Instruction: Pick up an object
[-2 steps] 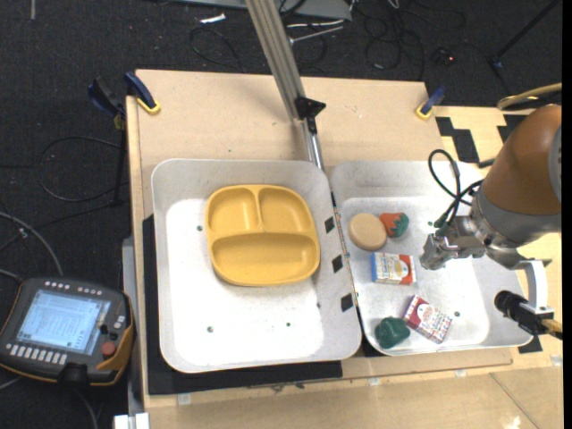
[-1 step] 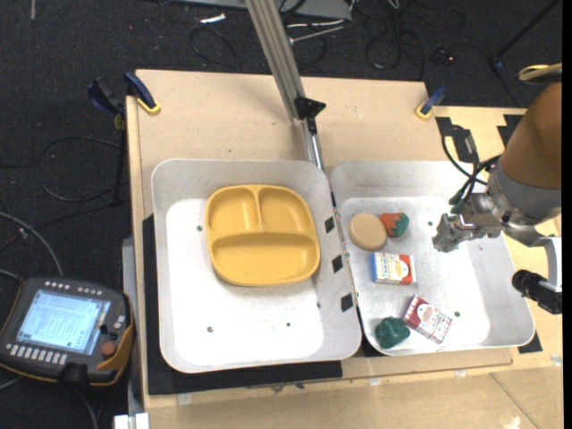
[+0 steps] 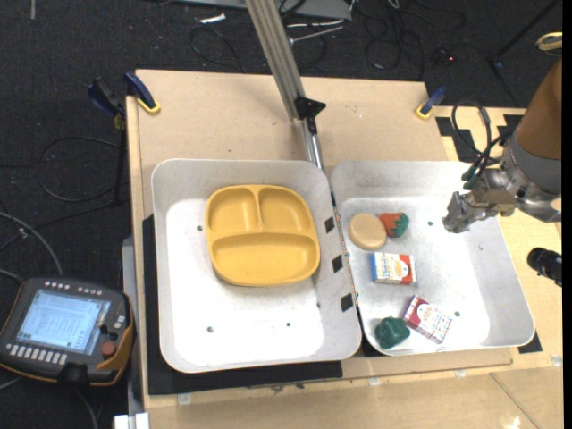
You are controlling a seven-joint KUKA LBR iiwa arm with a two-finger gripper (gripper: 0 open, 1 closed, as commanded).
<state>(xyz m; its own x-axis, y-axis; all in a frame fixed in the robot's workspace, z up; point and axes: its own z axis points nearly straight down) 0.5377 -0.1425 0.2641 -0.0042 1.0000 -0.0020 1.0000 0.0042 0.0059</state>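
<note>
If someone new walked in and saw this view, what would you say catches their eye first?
Probably the yellow divided plastic plate, alone in the left white bin. Next, the small items clustered in the right white bin: a tan round piece, two small cartons and green toys. The gripper hangs over that bin's far right side.

No legible text on any object.

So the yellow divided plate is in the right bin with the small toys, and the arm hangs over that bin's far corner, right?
Not quite. The camera view shows the yellow divided plate alone in the left bin. The small toys lie in the right bin, and the end effector does hang over that bin's far corner.
</note>
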